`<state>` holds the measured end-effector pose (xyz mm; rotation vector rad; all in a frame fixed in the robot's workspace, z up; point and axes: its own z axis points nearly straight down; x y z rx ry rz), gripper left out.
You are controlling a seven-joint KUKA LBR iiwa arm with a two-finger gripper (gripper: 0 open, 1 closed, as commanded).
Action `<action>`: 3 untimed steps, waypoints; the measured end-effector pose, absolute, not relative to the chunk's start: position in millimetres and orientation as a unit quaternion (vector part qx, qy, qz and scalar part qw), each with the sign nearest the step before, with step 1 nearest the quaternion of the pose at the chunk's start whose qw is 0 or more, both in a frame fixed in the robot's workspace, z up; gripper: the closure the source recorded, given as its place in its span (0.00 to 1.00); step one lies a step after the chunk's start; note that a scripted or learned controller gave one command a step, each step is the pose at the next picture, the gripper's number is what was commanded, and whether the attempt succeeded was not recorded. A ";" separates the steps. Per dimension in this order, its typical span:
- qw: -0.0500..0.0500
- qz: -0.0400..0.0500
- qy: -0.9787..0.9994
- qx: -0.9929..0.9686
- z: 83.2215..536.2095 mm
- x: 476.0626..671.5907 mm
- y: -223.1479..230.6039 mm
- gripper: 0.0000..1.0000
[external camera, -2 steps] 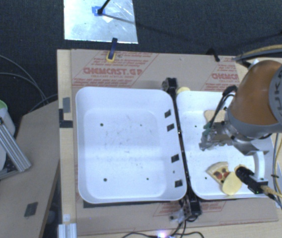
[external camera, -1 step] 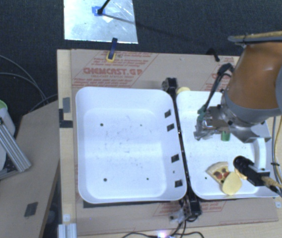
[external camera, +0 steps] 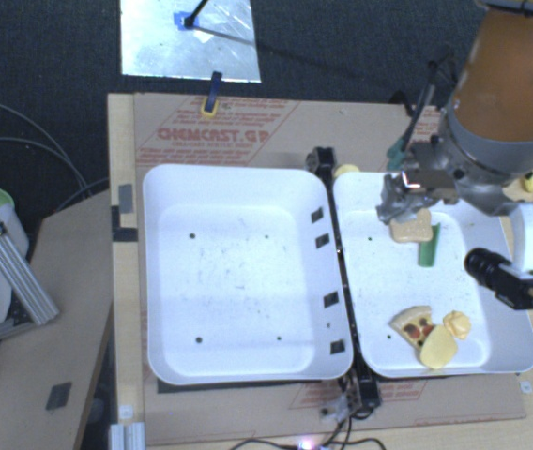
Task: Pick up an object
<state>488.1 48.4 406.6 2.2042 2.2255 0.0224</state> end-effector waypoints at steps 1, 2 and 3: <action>0.000 -0.001 0.705 0.709 345.2 486.8 -11.1 1.00; 0.001 0.003 0.712 0.702 384.4 487.0 79.2 1.00; 0.002 0.002 0.706 0.708 417.8 487.0 20.3 1.00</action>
